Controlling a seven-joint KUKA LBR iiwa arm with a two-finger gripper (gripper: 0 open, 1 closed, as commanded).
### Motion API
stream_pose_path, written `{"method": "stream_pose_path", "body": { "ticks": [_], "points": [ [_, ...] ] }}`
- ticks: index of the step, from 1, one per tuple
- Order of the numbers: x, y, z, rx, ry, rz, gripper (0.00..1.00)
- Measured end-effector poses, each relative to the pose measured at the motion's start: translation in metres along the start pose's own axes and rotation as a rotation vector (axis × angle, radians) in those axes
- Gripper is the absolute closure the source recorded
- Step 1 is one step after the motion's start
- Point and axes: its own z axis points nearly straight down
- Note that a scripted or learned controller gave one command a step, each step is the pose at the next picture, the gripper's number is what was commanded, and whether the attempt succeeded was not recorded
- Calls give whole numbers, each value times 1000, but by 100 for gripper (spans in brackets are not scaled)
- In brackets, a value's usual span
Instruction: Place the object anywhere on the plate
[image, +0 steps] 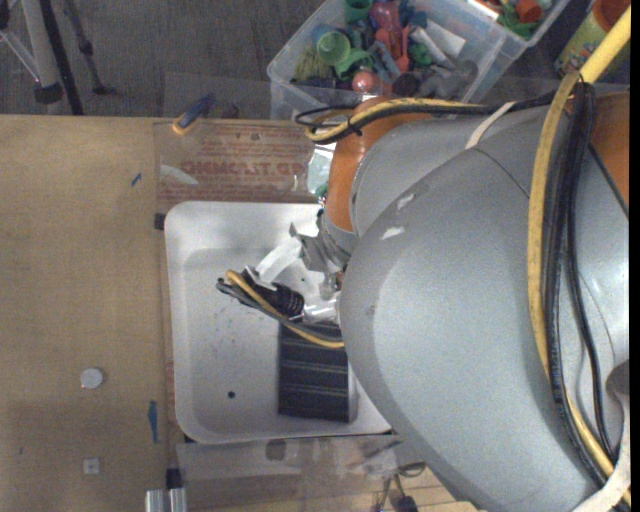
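The grey arm's hand (318, 262) hung over the shallow white bin (200, 330); its grip could not be told. Neither object nor plate was discernible, risking a blind, empty placement.

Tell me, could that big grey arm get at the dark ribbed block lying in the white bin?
Probably yes. The arm already hangs over the white bin, and the dark ribbed block lies just below its wrist, with nothing lying on the part that shows.
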Motion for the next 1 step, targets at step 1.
{"method": "stream_pose_path", "body": {
  "ticks": [1],
  "points": [
    [-73, 0, 56, 2, 8, 12, 100]
  ]
}}
